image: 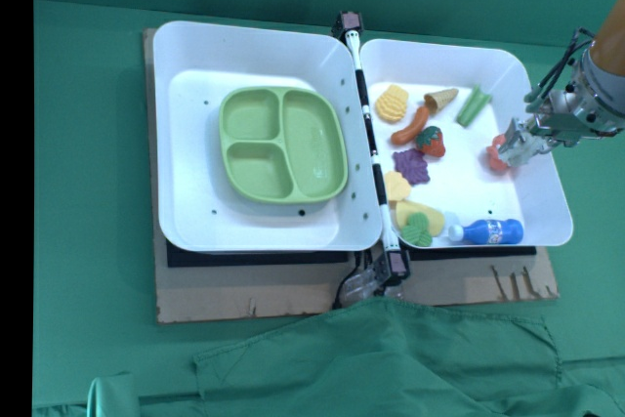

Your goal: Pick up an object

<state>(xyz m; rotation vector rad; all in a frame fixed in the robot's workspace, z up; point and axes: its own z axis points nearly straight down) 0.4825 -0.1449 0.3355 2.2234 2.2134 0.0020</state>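
Observation:
The right bin (547,200) holds several toy foods: a yellow corn piece (393,103), an ice-cream cone (440,97), green beans (473,106), an orange-red sausage (410,125), a strawberry (432,142), purple grapes (411,165), yellow pieces (420,214), a green leafy piece (418,230) and a blue bottle (491,231). A small red object (497,156) lies by the bin's right wall. My gripper (516,145) is right at it, partly covering its right side. Whether the red object is gripped is unclear.
The left bin (195,63) carries a green three-compartment plate (283,145). A black-and-white clamp bar (366,127) runs between the bins. Cardboard (244,293) lies under both bins, and green cloth (391,356) is bunched in front.

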